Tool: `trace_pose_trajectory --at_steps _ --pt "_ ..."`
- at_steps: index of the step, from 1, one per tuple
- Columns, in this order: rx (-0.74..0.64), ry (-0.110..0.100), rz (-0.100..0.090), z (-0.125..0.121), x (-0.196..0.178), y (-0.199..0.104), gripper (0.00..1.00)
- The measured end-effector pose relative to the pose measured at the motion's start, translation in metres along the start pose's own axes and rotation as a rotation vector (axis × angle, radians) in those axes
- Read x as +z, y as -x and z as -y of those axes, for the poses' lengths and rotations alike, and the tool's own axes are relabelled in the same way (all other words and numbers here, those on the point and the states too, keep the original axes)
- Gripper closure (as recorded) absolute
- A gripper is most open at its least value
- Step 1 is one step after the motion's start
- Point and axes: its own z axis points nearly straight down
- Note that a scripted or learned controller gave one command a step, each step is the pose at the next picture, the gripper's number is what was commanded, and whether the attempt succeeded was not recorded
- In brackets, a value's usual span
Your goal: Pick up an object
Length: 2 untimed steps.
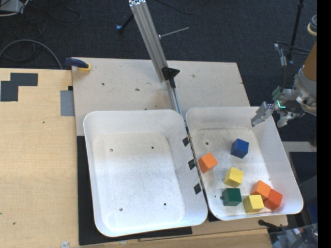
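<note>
The right bin holds several small cubes: a blue cube, an orange cube, a yellow cube, a green cube, a second yellow cube, and two orange-red cubes in the near right corner. My gripper hangs over the bin's far right rim, up and to the right of the blue cube. It is open, with nothing between its fingers.
The left bin sits beside the right one, with black clips along the shared wall. A slanted aluminium post rises behind the bins. Wooden bench surface lies at the left.
</note>
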Motion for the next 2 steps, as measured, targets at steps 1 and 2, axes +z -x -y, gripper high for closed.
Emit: trace_pose_trajectory --at_steps 1,2 --pt "0.0 0.0 0.0 0.0 0.0 0.0 0.0" --pt "0.0 0.0 0.0 0.0 0.0 0.0 0.0"
